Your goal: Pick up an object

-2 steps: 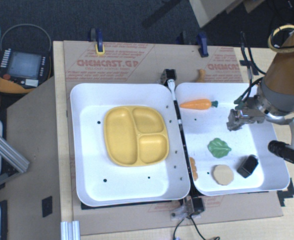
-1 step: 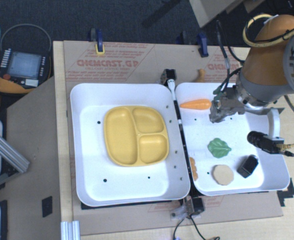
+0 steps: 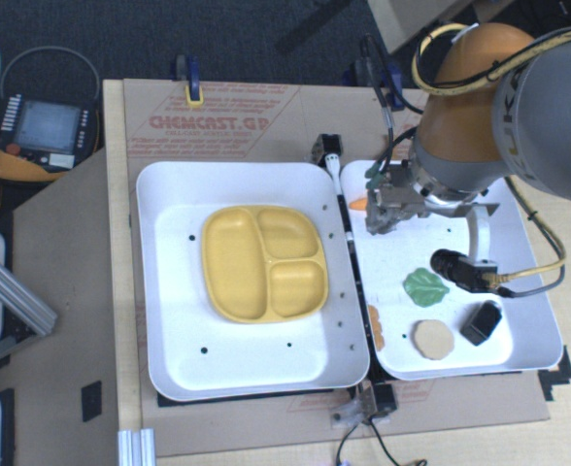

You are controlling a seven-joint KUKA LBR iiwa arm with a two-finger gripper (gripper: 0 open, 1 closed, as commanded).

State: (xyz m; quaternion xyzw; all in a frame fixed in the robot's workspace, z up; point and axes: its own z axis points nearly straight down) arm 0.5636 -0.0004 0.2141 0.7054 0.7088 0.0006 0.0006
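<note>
The claw (image 3: 387, 207) hangs at ten o'clock in the shallow white right bin (image 3: 528, 352), its state impossible to tell; nothing visibly lifted; the small orange piece (image 3: 359, 203) beside it remains ungrasped.

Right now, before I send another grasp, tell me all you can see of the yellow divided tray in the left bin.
The yellow divided tray looks like smooth moulded plastic, a rounded rectangle with three compartments: one long one on its left, two smaller ones stacked on its right. All three look bare. It lies flat and right side up, turned slightly, near the middle of the left bin, resting on the bin floor.
</note>
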